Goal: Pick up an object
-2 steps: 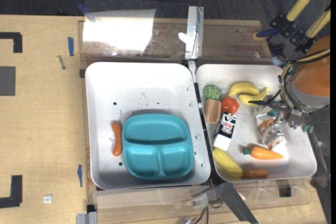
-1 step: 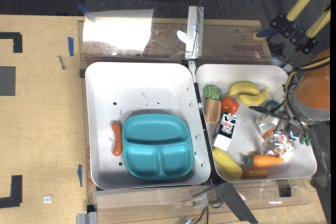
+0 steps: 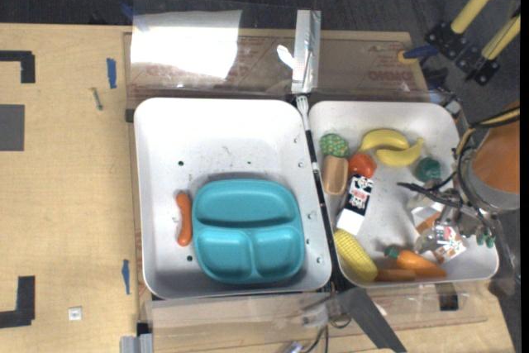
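Reaching into the right bin (image 3: 446,121) among cluttered toys.
Gripper (image 3: 442,215) hangs low, finger state impossible to tell; carrot (image 3: 411,262) just below it, banana (image 3: 390,143) beyond, likely scattered for random picking.

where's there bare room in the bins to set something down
Left bin: the whole back half is bare, from the back wall to the teal tray. An orange sausage lies left of the tray. Right bin is crowded with toy food, and the gripper hangs over it.
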